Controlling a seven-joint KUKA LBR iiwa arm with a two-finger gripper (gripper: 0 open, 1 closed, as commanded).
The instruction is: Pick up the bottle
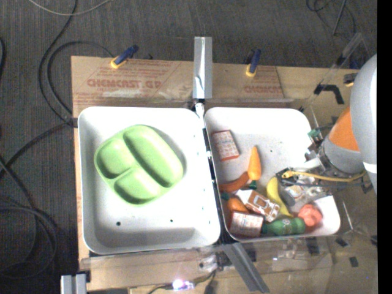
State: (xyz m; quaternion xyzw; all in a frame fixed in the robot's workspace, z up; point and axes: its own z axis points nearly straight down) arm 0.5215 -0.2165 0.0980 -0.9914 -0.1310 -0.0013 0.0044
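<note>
Bench [153, 78]: a brown board top, clamped at its far edge, carrying two shallow white bins side by side.
Left bin [110, 225]: holds one item, a green divided tray [139, 163] with three compartments, lying toward the bin's far left.
Right bin [275, 124]: far half bare apart from a small printed box [225, 144]; the near half is crowded with toy food and packets.
Arm [358, 121]: grey, with an orange band above the wrist, reaching in over the right bin's right wall.
Gripper [294, 185]: low over the clutter near the right wall, just beside a yellow banana [274, 193]; how far its fingers are parted, and whether they have anything, cannot be told amid the wires and metal parts.
Bottle [285, 226]: dark green, lying on its side along the right bin's near wall, between a brown packet [247, 223] and a red toy [310, 215], just nearer the camera than the gripper.
Orange carrot [253, 162]: roughly at mid-bin, pointing toward the far wall.
Red-and-white carton [263, 205]: tilted, between the carrot and the bottle, touching the banana.
</note>
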